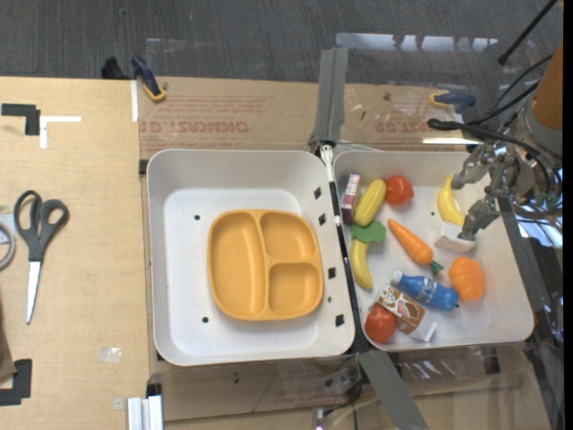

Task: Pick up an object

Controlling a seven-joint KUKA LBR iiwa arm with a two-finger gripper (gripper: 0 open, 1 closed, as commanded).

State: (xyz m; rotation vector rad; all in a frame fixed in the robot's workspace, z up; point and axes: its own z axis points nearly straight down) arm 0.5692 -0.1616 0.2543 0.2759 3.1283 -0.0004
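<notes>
The right bin (pixel 501 330) holds the toys along its right edge: an orange fruit (pixel 466 278) near the front right corner, a yellow banana (pixel 448 202) farther back, and a small pale block (pixel 453 243) between them. The gripper (pixel 474 206) hangs just above that block (whether its claw is spread or pinched, I cannot tell), beside the banana.

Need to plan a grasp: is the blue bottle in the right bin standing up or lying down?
Lying down. The blue bottle rests on its side on the right bin's floor, between the carrot and a carton.
</notes>
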